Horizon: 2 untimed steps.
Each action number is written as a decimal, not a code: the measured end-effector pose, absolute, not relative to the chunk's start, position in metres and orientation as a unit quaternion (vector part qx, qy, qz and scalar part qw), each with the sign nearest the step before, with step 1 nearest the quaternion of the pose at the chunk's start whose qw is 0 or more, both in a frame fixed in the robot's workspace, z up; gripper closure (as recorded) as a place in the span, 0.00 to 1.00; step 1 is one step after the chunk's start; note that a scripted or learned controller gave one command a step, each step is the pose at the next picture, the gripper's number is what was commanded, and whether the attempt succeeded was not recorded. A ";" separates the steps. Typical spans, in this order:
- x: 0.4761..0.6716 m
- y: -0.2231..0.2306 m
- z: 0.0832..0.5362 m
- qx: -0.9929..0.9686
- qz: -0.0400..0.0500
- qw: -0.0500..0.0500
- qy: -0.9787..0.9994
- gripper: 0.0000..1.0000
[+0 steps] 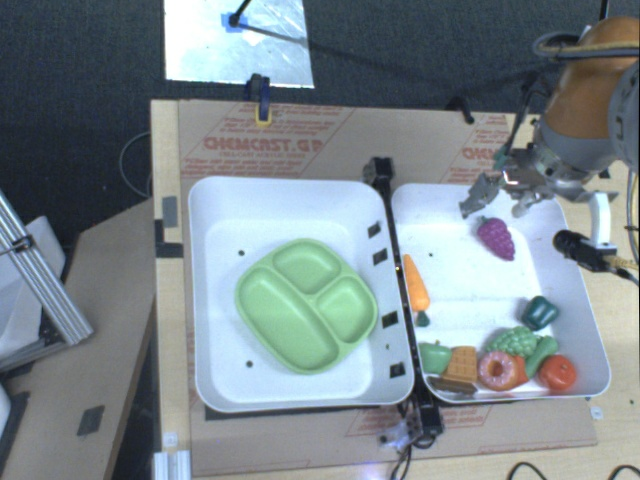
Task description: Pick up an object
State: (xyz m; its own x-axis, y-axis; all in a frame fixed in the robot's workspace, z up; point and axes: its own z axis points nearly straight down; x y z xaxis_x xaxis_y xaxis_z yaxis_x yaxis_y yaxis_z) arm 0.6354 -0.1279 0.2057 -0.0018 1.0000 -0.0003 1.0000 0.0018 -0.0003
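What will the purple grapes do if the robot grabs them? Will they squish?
The purple grapes look like a moulded plastic toy, so probably stiff and light, not squishy. Their bumpy, tapered shape might slip from the gripper fingers. Lying flat in the right bin, they would likely slide rather than roll.

Pale green plate (305, 306), purple grapes (495, 238), orange carrot (416, 286) (green stub), pink-frosted donut (497, 369).

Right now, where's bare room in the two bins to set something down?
Free: the right bin middle, between grapes, carrot and the front pile; the left bin margins around the green plate. Crowded: the right bin's front edge, around the donut.
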 end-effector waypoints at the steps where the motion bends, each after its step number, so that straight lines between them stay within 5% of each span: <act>1: 0.633 -0.131 0.163 0.707 -0.001 -0.001 0.707 0.00; 2: 0.633 -0.126 0.121 0.706 0.000 -0.001 0.708 0.00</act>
State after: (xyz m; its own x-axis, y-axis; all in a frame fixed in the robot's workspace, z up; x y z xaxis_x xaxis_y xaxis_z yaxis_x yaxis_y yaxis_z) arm 0.6325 -0.1263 0.1215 -0.0021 1.0000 0.0004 1.0000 0.0021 -0.0018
